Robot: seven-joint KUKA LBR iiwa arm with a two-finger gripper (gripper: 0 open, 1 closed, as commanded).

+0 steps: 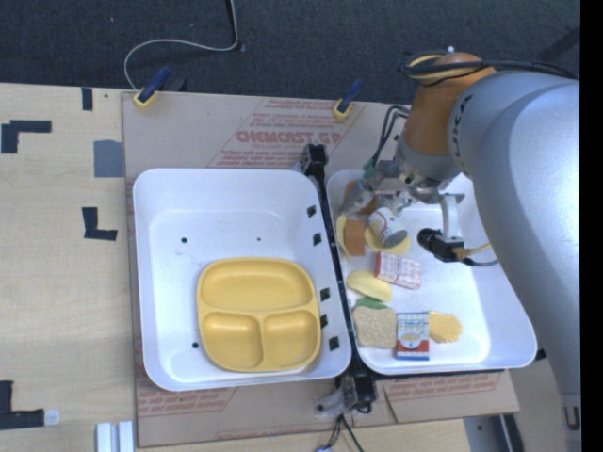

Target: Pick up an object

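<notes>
Across the desk [57,252], the left bin [160,215] holds a yellow divided tray [258,312]. Crowding the right bin [490,342]: a small can [383,224], red-white packet [399,270], sponge [374,328] and carton [412,335]. Over the can hangs the hand [388,194], grip state unclear.

Two bins sit side by side on the bench [57,281]. Left bin [160,215] holds a divided tray [258,311]; right bin [499,332] holds small food items [396,299].
</notes>
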